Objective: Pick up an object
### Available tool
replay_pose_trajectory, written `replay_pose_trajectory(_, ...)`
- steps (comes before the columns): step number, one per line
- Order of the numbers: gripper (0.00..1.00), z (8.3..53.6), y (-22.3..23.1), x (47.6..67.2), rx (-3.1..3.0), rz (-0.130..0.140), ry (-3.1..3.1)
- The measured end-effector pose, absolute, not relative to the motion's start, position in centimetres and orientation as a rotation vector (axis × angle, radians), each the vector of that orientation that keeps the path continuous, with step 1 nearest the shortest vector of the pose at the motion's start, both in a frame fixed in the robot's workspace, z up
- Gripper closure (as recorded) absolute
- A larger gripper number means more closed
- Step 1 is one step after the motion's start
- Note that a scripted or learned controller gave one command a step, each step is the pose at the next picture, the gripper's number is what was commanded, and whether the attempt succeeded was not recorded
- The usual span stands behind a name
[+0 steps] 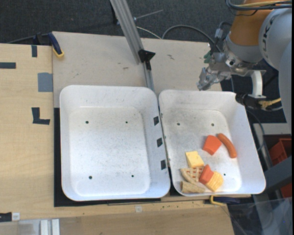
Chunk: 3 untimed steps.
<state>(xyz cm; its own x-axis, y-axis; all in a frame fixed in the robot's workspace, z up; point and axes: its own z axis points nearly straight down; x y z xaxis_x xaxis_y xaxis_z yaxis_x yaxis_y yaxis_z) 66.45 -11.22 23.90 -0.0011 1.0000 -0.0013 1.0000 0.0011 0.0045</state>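
The right bin [237,112] holds several small toy foods near its front right. An orange-red block [211,144] lies beside an orange sausage [227,145]. A yellow cube [194,159], a tan waffle piece [190,174], a small red piece [206,174], a yellow-orange wedge [215,181] and a tan strip [192,187] cluster at the front edge. My gripper [206,80] hangs above the far rim of the right bin, well away from the foods, and nothing shows between its fingers.
The left bin [68,131] sits beside the right one, with a raised divider between them. A slanted metal pole [129,23] rises behind the bins. Cables run along the bench at the back right. A yellow clamp [57,47] sits at the back left.
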Motion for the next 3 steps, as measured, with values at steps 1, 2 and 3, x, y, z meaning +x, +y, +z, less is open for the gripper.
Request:
replay_pose_trajectory(1,1.00,24.7,-5.4,65.2,2.215,0.002,2.230)
replay_pose_trajectory(2,1.00,23.5,-0.7,64.5,2.217,-0.003,2.230)
replay_pose_trajectory(3,1.00,22.2,4.3,63.0,2.218,-0.004,2.230)
